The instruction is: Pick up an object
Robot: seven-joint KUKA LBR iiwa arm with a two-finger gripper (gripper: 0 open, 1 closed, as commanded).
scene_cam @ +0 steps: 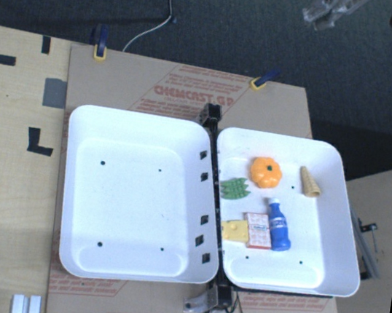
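The right bin (343, 212) holds several small objects. An orange pumpkin (266, 171) lies near its middle top, and a tan cone (310, 183) is to its right. A green leafy piece (235, 188) rests by the bin's left wall. Lower down, a blue bottle (278, 226) lies beside a red and white box (257, 230), with a yellow block (235, 230) to the left of the box. My gripper (330, 10) is a blurred grey shape high at the top right, well away from both bins and holding nothing that I can see.
The left bin (68, 169) sits against the right one on a brown cardboard sheet (191, 92). Black clips (206, 213) line the seam between the bins. A white cable (145, 33) runs across the dark floor at the top.
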